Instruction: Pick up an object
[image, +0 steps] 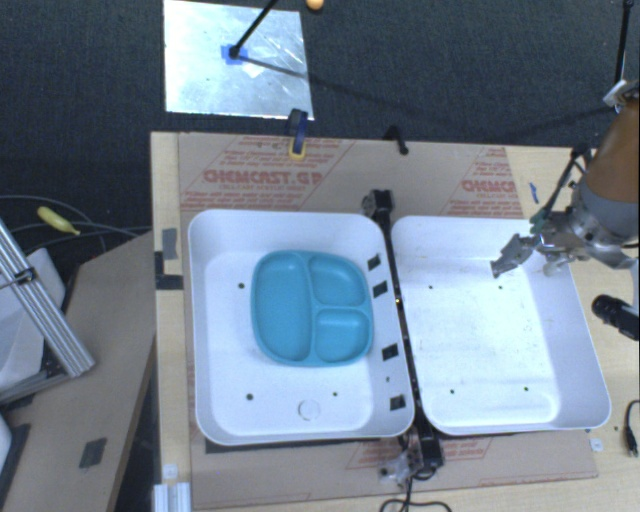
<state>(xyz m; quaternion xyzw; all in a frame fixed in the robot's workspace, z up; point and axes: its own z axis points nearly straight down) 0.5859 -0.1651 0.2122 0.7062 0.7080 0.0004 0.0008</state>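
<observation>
**Blue plate sits in the left bin, arm waits over the right one**

At the front of the left bin lies a small white round thing, close to the rim. Just behind it, in the middle of that bin, lies the blue plate. It has three parts and lies flat. The right bin sits just beside it, and black clips run down the join between them. The fingers hang over the far right side of the right bin, spread apart, with nothing between them. Both bins rest on a brown board on the desk
</observation>
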